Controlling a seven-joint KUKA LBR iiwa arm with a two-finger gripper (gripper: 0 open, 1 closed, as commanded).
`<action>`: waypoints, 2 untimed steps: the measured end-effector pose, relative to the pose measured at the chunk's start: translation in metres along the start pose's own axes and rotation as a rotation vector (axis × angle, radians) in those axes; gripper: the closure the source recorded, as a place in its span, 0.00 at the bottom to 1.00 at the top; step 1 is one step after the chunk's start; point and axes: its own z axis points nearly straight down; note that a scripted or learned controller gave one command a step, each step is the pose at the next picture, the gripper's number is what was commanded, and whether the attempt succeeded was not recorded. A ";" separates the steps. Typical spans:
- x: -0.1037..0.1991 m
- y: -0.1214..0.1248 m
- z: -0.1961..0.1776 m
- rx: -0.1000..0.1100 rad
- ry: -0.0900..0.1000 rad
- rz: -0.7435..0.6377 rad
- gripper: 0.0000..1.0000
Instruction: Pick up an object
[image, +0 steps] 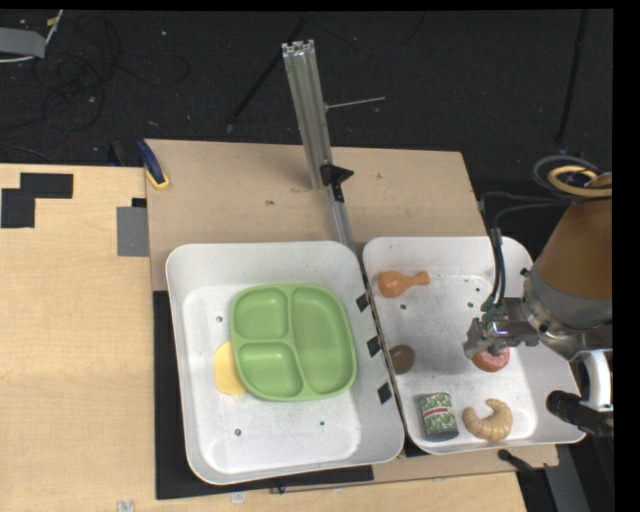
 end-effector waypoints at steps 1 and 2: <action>-0.001 0.001 -0.053 -0.003 -0.001 0.000 1.00; 0.054 0.004 -0.058 0.002 0.002 -0.005 1.00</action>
